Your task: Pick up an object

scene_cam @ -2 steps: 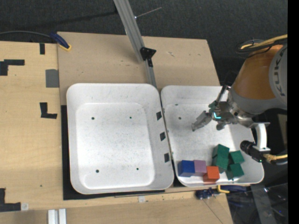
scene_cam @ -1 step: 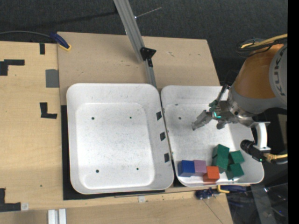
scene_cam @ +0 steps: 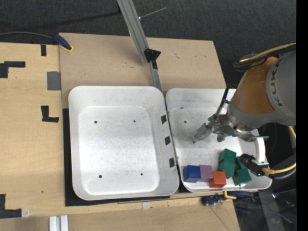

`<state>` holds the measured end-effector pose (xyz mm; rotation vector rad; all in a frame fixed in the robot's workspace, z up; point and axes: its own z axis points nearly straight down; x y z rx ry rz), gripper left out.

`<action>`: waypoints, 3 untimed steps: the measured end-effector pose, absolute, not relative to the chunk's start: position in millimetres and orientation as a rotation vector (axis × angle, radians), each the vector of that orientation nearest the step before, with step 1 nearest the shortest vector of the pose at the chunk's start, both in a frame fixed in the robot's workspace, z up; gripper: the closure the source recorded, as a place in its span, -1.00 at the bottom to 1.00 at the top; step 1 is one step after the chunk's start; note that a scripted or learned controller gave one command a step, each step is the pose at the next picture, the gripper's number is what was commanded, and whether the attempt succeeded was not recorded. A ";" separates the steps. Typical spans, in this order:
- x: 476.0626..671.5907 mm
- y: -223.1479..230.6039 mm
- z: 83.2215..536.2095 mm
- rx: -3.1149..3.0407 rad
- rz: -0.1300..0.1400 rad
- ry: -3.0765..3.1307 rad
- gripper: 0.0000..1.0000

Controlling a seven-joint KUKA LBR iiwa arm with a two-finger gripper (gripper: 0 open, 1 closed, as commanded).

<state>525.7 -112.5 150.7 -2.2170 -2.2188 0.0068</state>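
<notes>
Jaws unreadable: gripper (scene_cam: pixel 199 135) hangs mid right bin (scene_cam: pixel 192 97); it should drop squarely over blue block (scene_cam: pixel 192 173) at the front edge.

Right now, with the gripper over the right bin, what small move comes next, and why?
Probably shift the gripper toward the near edge of the right bin: it grips nothing, and the blue block, orange block and green object cluster there.
</notes>
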 end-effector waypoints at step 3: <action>526.4 -110.9 172.1 -2.222 -0.004 -2.226 1.00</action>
